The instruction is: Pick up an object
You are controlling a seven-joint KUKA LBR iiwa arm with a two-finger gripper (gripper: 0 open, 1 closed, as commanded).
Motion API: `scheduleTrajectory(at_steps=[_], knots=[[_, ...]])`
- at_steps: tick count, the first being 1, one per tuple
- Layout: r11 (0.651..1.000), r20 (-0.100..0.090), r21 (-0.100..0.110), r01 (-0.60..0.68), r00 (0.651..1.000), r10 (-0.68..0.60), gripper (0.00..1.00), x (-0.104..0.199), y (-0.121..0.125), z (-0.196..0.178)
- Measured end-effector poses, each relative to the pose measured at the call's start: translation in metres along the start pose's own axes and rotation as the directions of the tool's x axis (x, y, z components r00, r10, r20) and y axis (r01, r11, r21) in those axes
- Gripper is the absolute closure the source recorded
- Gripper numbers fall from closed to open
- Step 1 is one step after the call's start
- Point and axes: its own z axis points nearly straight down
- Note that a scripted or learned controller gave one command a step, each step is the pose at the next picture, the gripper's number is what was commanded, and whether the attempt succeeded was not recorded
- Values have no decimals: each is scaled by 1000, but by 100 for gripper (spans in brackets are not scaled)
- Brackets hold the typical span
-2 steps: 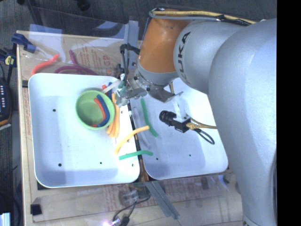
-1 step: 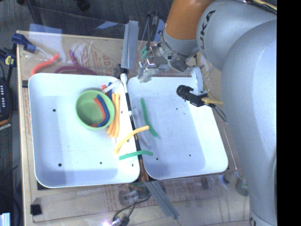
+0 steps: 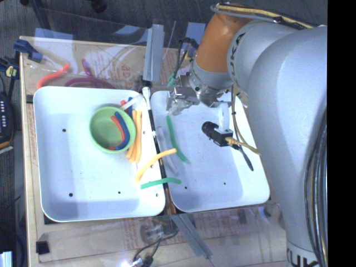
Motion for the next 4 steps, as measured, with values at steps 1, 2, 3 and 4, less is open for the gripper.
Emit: scheduleTrajectory(at_steps=[1, 2, 3, 4], knots=[[1000, 0, 0, 0, 1000, 0, 0, 0, 0, 0], [996, 0, -3, -94, 996, 94, 0, -37, -13, 99], [996, -4, -6, -90, 996, 90, 100, -35, -11, 87], [984, 1, -5, 176, 984, -176, 100, 8, -8, -2]])
